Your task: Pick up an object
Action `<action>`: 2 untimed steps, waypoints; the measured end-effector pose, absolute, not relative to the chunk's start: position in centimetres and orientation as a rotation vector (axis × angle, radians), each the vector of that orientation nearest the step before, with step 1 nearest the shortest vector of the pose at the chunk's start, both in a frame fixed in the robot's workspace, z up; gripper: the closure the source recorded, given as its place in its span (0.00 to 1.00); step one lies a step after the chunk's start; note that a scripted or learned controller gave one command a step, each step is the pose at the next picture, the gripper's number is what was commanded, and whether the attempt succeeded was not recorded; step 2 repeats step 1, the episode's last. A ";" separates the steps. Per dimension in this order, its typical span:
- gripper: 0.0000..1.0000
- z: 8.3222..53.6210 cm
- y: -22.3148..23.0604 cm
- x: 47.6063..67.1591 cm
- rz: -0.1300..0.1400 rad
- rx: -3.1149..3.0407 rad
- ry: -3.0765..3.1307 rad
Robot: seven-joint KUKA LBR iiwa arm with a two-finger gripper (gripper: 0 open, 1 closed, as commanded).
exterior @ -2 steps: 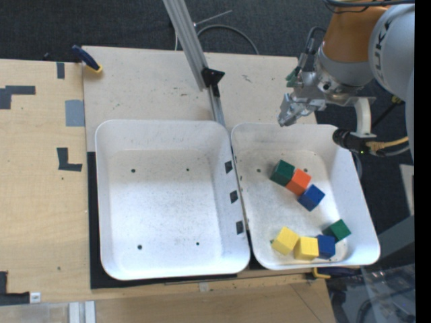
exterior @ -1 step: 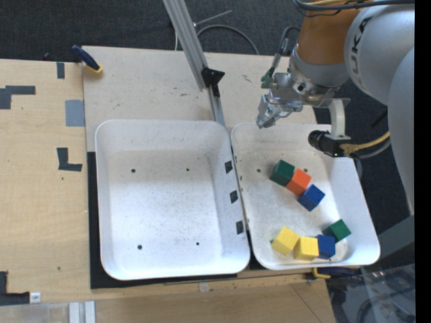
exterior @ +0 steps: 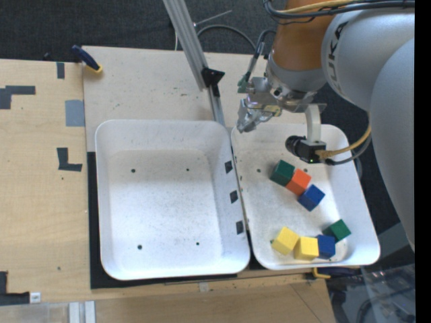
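Grey KUKA arm's two-finger gripper [exterior: 248, 121] over far left corner of right shallow white bin [exterior: 360, 207], finger state cannot be told, small coloured cubes in that bin: green [exterior: 282, 172], orange [exterior: 299, 180], blue [exterior: 311, 197] touching mid-bin, yellow pair [exterior: 285, 240] near front rim, well apart from gripper.

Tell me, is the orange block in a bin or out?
In. The orange block lies inside the right bin, touching a green block.

- On my grey arm [exterior: 367, 52], at the upper right of the frame, part of the maker's name shows in dark letters: "KU", running vertically beside the orange band.
- I can read no other text, label or number.
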State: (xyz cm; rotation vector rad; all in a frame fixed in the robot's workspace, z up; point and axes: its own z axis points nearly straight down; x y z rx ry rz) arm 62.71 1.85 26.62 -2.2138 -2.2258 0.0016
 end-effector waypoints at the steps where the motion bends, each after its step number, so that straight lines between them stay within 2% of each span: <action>1: 1.00 24.4 6.4 62.0 0.004 -2.214 -2.225; 2: 1.00 24.4 6.4 62.0 0.004 -2.214 -2.225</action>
